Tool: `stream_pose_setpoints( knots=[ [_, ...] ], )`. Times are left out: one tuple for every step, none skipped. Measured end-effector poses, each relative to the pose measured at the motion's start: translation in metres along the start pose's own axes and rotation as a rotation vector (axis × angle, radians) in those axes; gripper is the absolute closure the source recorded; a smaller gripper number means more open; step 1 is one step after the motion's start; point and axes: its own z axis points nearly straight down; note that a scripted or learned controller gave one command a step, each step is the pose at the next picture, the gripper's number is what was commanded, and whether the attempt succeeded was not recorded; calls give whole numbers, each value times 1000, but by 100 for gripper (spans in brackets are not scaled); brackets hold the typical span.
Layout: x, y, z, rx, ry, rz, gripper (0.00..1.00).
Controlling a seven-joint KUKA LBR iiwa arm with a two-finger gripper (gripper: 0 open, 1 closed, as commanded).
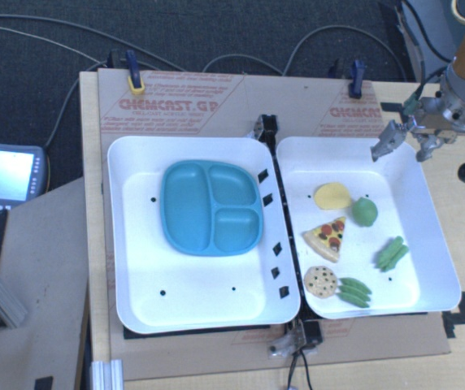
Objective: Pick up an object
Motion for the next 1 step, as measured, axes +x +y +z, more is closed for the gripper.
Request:
stream_pose_setpoints(
  knots=[
    [1, 2, -9, -14, -3, -3, 0]
  ],
)
